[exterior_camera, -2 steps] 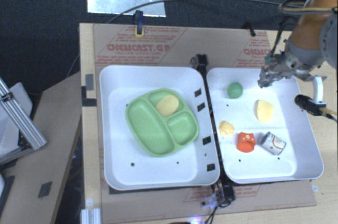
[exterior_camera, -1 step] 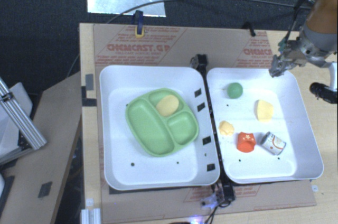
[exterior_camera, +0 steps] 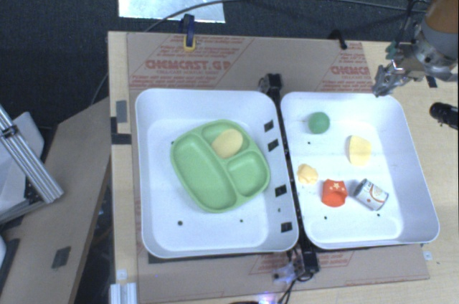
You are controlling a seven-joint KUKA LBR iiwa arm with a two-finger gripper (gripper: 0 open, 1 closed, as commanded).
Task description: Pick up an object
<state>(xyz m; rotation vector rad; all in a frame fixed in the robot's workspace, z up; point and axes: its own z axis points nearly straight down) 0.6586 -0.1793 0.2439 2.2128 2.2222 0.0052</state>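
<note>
The right white bin [exterior_camera: 401, 152] holds a green ball [exterior_camera: 318, 122], a pale yellow piece [exterior_camera: 358, 150], a small yellow lump [exterior_camera: 307, 173], a red object [exterior_camera: 333, 193] and a small silver can [exterior_camera: 371, 195] lying on its side. My gripper [exterior_camera: 387, 80] hangs above the bin's far right corner, apart from all of these. In the left white bin [exterior_camera: 158, 152] lies a green divided plate [exterior_camera: 219, 165] with a yellow object [exterior_camera: 228, 143] in its upper compartment.
A black clamp strip [exterior_camera: 280, 152] runs between the two bins. Both bins rest on a cardboard sheet [exterior_camera: 208, 62]. A metal rail [exterior_camera: 29, 159] sticks in at the left edge. A cable [exterior_camera: 308, 0] arcs across the dark floor behind.
</note>
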